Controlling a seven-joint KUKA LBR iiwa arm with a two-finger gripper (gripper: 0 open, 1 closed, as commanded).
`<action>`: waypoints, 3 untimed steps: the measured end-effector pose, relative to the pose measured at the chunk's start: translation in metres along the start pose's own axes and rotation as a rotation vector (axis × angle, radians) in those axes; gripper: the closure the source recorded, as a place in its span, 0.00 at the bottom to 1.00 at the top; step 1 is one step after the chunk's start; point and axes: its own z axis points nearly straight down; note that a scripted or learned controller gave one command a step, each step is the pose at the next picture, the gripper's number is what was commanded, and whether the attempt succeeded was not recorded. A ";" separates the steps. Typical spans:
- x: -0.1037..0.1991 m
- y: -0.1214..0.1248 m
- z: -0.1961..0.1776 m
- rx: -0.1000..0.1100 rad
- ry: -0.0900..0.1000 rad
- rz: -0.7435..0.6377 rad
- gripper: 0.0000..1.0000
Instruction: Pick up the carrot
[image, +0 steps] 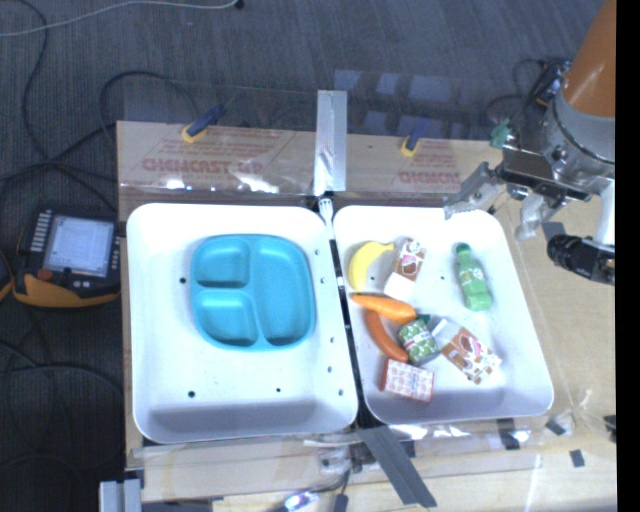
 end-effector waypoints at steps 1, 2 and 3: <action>0.011 -0.062 0.107 0.005 0.002 0.072 0.00; -0.003 -0.025 0.219 0.007 0.003 0.103 0.00; -0.003 -0.025 0.212 0.012 0.002 0.102 1.00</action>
